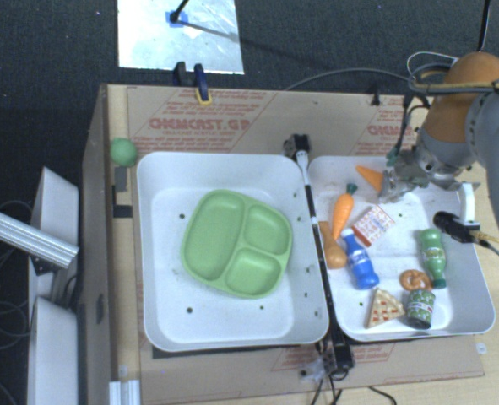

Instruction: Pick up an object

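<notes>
The grey arm's two-finger gripper (394, 186) hangs low at the right white bin's (477, 298) twelve o'clock, just beside an orange cone-shaped piece (368, 175) at its nine o'clock; whether it grasps anything cannot be told; a toy carrot (342, 212) lies toward seven o'clock, a blue plastic bottle (360, 261) beyond.

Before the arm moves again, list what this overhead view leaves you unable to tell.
- Tool: its fingers are small and blurred against the right white bin; open or shut cannot be told.
- Orange cone-shaped piece: its right end meets the tool; contact cannot be told.
- Small dark tin: label too small to read.
- Grey arm: cut off by the right edge.
</notes>
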